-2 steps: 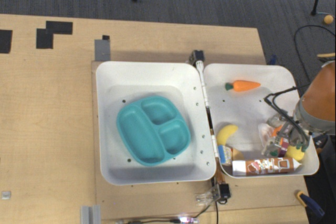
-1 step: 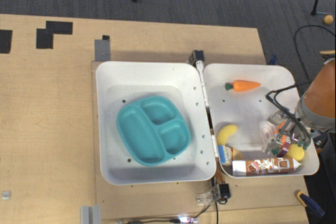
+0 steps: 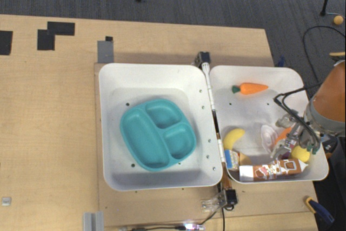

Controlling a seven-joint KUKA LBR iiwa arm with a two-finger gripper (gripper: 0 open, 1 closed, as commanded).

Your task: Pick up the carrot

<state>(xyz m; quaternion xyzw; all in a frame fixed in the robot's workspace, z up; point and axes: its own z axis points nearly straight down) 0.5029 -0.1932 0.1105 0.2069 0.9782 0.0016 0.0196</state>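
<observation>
Currently my gripper (image 3: 285, 144) hangs low in the right bin (image 3: 254, 111) — finger state unreadable, cannot tell. Carrot (image 3: 250, 88) lies at the bin's upper edge, well apart — untouched.

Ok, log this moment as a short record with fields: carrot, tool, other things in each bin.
carrot: lying flat at the far end of the right bin, apart from everything else
tool: low over the near right part of the right bin, away from the carrot
right bin, other things: banana, brown carton along the near wall, small yellow piece
left bin: teal divided tray
</observation>
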